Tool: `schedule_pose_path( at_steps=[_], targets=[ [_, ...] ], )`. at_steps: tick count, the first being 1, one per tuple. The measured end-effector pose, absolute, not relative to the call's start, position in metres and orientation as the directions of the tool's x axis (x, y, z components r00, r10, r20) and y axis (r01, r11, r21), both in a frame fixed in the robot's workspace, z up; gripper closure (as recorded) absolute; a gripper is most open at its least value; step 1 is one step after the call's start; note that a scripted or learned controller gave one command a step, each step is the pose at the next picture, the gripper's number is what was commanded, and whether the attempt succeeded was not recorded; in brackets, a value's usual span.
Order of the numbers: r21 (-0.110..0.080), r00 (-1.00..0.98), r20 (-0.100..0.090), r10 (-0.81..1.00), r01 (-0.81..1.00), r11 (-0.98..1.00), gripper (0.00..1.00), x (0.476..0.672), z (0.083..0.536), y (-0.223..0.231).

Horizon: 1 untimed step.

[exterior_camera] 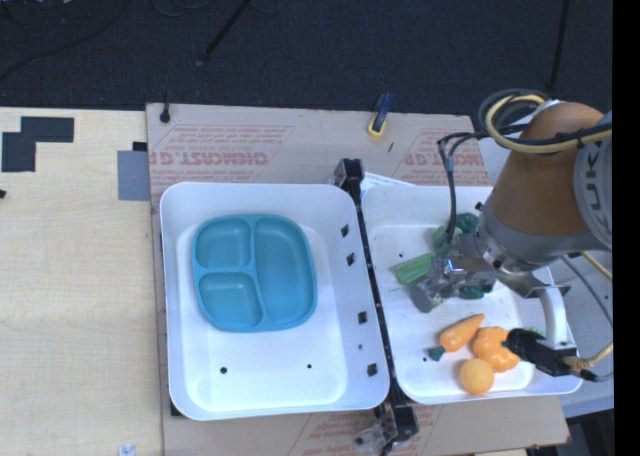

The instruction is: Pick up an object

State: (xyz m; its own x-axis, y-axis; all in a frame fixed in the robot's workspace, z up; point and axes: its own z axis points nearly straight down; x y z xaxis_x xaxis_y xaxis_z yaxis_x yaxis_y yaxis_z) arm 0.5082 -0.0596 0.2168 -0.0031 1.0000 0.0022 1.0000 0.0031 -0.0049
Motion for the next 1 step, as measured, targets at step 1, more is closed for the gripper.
schedule_pose_path(
  at_steps=[1],
  targets=[
    [-0.003, -0.001, 0.001, 1.000, 1.000, 0.001, 1.00, 0.5155, 0.2264, -0.0585]
  ],
)
